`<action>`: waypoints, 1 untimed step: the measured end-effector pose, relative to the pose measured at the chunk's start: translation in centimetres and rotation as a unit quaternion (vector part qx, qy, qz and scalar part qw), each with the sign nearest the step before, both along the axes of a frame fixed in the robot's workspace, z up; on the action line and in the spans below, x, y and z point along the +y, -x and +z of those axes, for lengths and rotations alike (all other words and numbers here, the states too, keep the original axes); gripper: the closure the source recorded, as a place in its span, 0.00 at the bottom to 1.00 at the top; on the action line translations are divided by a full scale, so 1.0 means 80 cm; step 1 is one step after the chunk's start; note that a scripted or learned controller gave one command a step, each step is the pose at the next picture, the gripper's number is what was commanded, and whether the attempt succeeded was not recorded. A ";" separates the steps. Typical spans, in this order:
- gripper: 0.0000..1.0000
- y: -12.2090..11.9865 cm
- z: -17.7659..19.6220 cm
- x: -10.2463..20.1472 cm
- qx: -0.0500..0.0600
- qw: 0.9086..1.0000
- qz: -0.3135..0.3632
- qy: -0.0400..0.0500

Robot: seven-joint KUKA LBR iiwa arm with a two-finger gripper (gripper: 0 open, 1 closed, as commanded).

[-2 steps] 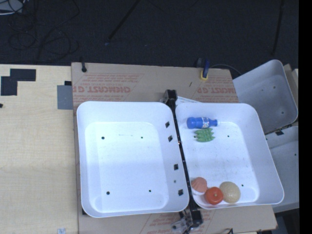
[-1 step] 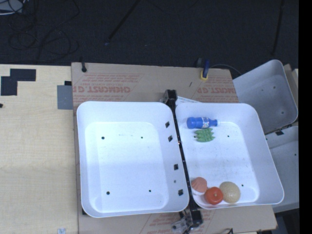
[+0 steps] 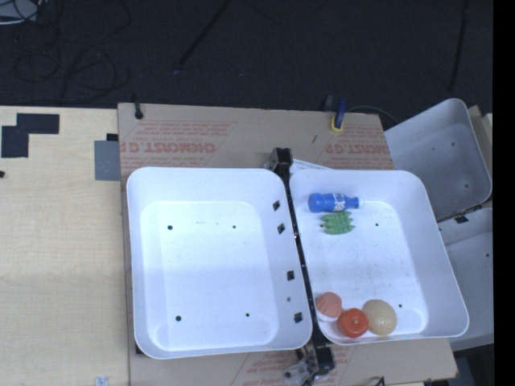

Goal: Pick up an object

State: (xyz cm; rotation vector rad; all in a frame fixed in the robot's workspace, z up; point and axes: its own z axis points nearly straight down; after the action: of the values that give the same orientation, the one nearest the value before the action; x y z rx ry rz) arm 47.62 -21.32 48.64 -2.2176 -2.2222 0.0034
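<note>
I cannot tell how my gripper stands, so I'd go for the blue bottle [image 3: 332,203] lying apart at the far end of the right bin [image 3: 445,296], just beside the green toy [image 3: 338,224], squeezing across its narrow body.

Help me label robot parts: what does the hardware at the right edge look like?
Pale grey flat panels with rounded corners and small dark holes, beside the right bin. Whether they belong to the arm, I cannot tell.
</note>
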 end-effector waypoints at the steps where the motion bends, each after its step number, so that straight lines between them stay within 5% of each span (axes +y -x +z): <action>1: 1.00 0.000 -0.012 0.000 0.000 1.000 -0.001 0.000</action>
State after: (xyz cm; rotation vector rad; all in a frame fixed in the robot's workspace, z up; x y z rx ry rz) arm 47.62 -21.32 47.70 -2.2207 -2.2195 0.0032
